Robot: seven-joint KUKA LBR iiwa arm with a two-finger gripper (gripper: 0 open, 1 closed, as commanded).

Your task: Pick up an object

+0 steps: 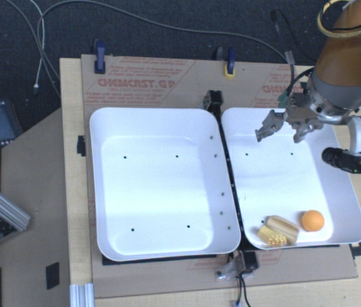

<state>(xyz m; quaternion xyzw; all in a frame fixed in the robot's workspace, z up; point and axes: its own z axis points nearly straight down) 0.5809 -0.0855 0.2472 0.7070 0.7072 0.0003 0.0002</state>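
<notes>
The grey KUKA arm with the orange band (350,24) comes in from the upper right, and its two-finger gripper (287,128) hangs over the far part of the right shallow white plastic bin (344,200), near that bin's far rim and well apart from everything lying in it. The 2 dark fingers (267,126) are spread apart with clear white bin floor showing between them, so the claw stands open and has hold of nothing. At the near edge of this same right bin lie 2 things: a small round orange ball (312,220) toward the near right corner, and, just beside it to the left, a tan and yellow corn-cob-shaped toy (278,229) lying on its side along the near rim; ball and cob look close but whether they touch is hard to tell. Left of the right bin, touching it along a shared black seam, sits the left shallow white plastic bin (100,184), with only small dark dots on its floor. Both bins rest on a brown cardboard sheet with red lettering (139,78), which reaches out beyond the right bin's far rim, held by 2 blue clamps (99,56) at its far edge
</notes>
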